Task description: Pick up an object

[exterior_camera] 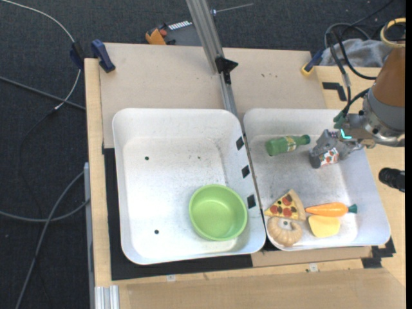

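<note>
right bin (367,172) middle open; bottle (286,145), carrot (329,208) flank.

Lab: clamped bench (161,82), floor cables (38,172)

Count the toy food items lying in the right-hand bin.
5: green bottle near the bin's back, pizza slice, donut, carrot and yellow wedge at the front. The end effector may hide more.
</note>
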{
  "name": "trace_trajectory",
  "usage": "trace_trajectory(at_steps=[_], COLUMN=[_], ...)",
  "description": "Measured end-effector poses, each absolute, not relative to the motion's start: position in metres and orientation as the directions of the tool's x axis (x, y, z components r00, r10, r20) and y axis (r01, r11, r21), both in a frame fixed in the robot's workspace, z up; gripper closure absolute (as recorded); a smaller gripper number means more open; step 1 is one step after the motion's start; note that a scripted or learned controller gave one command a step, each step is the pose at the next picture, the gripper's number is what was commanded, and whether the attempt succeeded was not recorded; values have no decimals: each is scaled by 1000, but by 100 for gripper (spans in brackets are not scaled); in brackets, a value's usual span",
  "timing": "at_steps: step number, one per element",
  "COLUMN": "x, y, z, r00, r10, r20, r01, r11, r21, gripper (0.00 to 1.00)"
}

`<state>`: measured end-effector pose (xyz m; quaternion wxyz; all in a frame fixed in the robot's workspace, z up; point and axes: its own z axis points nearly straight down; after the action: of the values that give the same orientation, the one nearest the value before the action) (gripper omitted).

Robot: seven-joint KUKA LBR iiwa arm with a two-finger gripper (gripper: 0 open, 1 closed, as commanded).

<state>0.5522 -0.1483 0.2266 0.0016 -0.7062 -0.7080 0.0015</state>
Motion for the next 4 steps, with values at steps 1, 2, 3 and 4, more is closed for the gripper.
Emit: trace_trajectory(at_steps=[1,2,3,4], x=[552,561,556,555], y=[-148,-149,-148,-146], z=[227,170,124,91], r00=[-3,-3,-3,-3], r10=[1000,1000,1000,1000], r20=[0,1,1,1], r01=[1000,1000,1000,1000], r11=[3,3,3,3], r21=[-4,-8,-8,-7], gripper=[0,0,0,0])
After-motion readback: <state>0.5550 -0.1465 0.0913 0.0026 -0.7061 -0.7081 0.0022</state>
